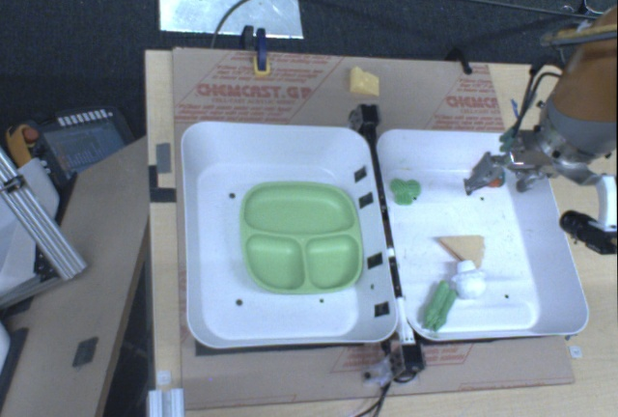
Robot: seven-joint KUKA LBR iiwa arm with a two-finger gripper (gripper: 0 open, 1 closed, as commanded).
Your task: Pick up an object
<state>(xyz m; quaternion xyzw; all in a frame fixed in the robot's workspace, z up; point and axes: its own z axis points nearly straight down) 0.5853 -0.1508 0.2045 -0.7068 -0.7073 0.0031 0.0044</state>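
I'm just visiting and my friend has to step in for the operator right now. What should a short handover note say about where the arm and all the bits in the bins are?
Gripper: over the back of the right bin, nothing visible between its fingers; whether it is open or shut cannot be told.
Right bin: small green piece near the divider, tan wedge in the middle, white object just in front of it, long green object beside that.
Left bin: green divided tray.
Yellow block on the board behind the bins.
Done: nothing picked up.
Left: grasp and lift one object.
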